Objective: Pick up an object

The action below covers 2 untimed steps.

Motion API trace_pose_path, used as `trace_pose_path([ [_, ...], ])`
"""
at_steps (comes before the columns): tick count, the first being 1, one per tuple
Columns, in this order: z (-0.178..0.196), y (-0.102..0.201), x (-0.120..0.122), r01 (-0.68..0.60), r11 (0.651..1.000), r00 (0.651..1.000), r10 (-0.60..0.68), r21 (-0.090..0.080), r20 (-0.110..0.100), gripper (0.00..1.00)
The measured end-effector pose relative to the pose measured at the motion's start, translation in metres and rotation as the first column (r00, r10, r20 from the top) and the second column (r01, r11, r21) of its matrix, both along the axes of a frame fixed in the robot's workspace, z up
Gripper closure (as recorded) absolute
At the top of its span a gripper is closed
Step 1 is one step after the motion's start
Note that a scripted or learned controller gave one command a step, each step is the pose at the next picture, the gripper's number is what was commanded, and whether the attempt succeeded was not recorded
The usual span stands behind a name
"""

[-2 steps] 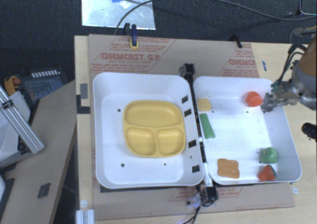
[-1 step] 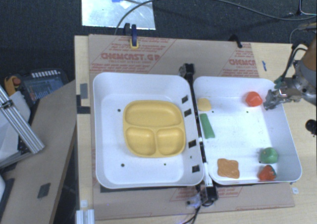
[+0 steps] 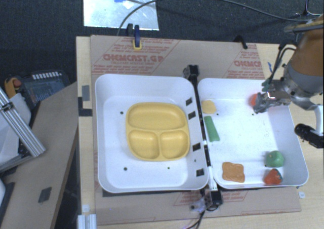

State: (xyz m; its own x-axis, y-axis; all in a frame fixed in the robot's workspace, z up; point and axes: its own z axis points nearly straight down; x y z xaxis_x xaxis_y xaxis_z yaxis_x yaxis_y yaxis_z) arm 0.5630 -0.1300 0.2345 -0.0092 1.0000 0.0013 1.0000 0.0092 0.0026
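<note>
Jaws' state unreadable, blurred at the right bin; orange-red object half hidden beside them.

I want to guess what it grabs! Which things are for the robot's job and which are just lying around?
For the job: pincer, orange ball beside it, green stick, green ball, red ball, orange toast, pale yellow piece.

Lying about: yellow tray, blue clamp, metal sheet.

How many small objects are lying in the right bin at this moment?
6: a pale yellow piece and a green stick near the left wall, an orange waffle-like piece, a green ball and a red piece near the front, an orange-red item beside the gripper. The arm may hide more.
</note>
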Motion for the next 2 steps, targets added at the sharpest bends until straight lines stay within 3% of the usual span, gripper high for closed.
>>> trace_pose_path([
  [2, -0.004, 0.117, 0.005, -0.001, 1.0, 1.0, 0.001, 0.001, -0.002, 1.0],
])
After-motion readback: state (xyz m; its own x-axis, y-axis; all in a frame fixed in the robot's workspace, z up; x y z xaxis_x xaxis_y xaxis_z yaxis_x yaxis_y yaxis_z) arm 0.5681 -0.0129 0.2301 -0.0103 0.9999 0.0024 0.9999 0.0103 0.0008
